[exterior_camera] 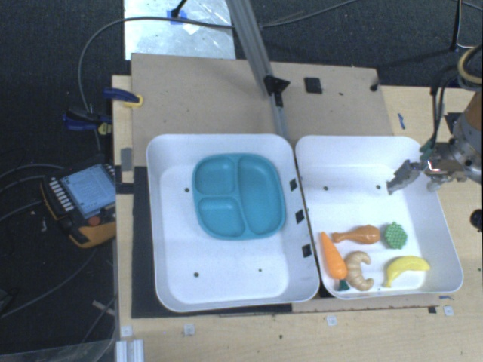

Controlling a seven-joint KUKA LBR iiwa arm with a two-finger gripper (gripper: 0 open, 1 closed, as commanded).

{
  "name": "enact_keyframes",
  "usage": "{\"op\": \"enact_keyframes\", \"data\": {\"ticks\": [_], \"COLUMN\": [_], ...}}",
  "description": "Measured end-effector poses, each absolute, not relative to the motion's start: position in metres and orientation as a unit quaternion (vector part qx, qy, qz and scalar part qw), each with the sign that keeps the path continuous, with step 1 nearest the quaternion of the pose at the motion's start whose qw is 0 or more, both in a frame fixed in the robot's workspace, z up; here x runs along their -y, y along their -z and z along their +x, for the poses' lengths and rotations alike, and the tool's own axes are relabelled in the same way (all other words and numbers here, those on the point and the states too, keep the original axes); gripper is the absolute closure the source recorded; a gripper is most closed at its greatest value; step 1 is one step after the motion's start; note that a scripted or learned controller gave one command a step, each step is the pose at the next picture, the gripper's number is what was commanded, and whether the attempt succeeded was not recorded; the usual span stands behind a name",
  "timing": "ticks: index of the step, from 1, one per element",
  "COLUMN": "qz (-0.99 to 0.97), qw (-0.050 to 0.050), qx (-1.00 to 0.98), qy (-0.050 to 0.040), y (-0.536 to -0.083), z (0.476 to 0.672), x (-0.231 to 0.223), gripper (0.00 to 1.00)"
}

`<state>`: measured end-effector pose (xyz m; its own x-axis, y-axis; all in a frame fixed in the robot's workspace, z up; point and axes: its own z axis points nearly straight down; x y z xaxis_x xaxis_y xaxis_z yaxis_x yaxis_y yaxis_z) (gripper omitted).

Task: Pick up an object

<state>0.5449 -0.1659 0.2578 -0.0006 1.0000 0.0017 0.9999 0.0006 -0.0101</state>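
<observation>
I see the gripper [401, 178] coming in from the right, over the upper right part of the right bin [347, 157], with nothing between its fingers. At this slant I cannot tell how wide it stands; one grey finger [400, 176] shows, pointing down and left.

The food toys lie in a cluster at the near end of that bin, well apart from the gripper. The carrot [332, 255] lies along the left wall, tip toward the back. Just right of it are the drumstick [358, 236] and, below that, what looks like a curled tan croissant [360, 270], though it is small and soft in this view. The broccoli [395, 235] sits just right of the drumstick, and the banana [406, 268] lies below it near the right wall.

The left bin [173, 277] holds a blue divided plate [240, 196] toward its back half.
</observation>
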Motion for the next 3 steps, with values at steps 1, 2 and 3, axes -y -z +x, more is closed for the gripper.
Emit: {"op": "enact_keyframes", "data": {"ticks": [1, 2, 3], "qz": [-0.706, -0.707, -0.707], "qw": [-0.001, 0.000, 0.000], "qx": [0.708, 0.707, 0.708], "qy": [0.0003, -0.0002, -0.0005], "y": [-0.264, -0.220, -0.170], "z": [0.547, 0.541, 0.550], "x": [0.165, 0.169, 0.172], "gripper": [0.00, 0.00, 0.00]}}
